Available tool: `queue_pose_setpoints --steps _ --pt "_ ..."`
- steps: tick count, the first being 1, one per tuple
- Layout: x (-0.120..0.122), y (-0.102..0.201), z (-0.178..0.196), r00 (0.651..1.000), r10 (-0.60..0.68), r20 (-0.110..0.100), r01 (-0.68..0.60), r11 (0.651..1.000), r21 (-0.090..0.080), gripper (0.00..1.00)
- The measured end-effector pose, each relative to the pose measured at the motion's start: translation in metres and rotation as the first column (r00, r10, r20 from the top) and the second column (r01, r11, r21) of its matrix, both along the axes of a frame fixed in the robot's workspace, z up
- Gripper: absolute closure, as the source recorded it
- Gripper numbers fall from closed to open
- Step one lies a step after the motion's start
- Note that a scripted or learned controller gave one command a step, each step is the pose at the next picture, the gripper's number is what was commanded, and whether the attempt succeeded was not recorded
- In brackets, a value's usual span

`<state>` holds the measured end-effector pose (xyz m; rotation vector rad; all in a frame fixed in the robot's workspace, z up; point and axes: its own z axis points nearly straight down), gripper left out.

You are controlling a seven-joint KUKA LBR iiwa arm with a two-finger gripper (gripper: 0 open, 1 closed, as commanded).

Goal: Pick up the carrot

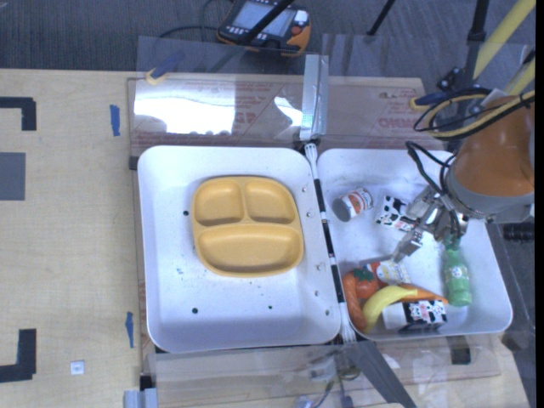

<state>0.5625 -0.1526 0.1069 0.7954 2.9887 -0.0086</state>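
The carrot (354, 289) is an orange piece at the front left of the right bin (497, 313). It lies partly under a yellow banana (384, 301), and an orange tip pokes out on the banana's right side. My gripper (422, 232) hangs over the middle of the right bin, up and to the right of the carrot and apart from it. Nothing shows in its grasp.
A green bottle (456, 277) lies just right of the gripper. A cow-patterned carton (422, 313) lies at the bin's front, and a small can (354, 203) and a cow-patterned item (391, 212) lie further back. The left bin (161, 253) holds a yellow divided plate (247, 225).
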Motion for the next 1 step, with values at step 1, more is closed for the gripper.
queue_pose_setpoints --steps 1 --pt "0.006 -0.0019 0.0148 1.0 -0.002 0.026 0.002 1.0 -0.007 1.0"
